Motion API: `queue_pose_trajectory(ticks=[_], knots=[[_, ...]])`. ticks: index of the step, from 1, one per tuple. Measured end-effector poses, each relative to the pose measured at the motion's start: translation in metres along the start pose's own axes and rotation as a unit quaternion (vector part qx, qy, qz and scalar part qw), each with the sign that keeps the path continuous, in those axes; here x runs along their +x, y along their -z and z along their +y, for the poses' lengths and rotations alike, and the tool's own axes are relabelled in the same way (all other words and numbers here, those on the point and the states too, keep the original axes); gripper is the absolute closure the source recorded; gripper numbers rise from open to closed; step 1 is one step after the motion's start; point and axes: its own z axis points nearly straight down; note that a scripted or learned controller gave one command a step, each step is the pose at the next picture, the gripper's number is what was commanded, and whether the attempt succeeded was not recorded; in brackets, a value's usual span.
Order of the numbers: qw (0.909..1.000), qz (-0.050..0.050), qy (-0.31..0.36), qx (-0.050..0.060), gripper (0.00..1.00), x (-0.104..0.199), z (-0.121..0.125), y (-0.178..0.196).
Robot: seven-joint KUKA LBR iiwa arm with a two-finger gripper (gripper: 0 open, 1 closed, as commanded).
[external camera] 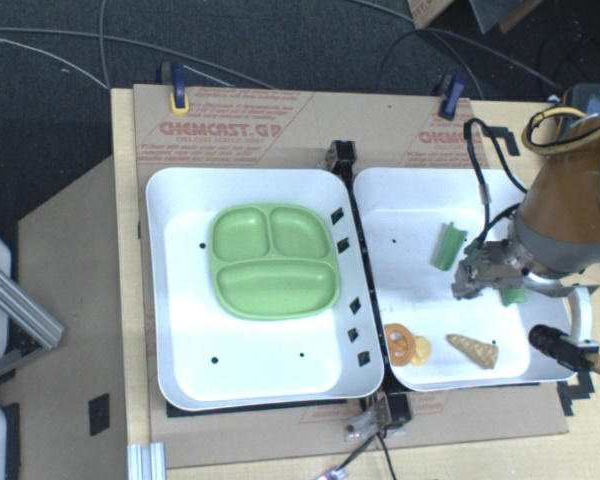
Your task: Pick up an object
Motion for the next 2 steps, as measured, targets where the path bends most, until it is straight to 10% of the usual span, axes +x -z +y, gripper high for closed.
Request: queue_pose_trajectory(ticks=[2], knots=[[1.0,0.0,0.0,-0.001,1.0,-0.001,0.012,0.098]])
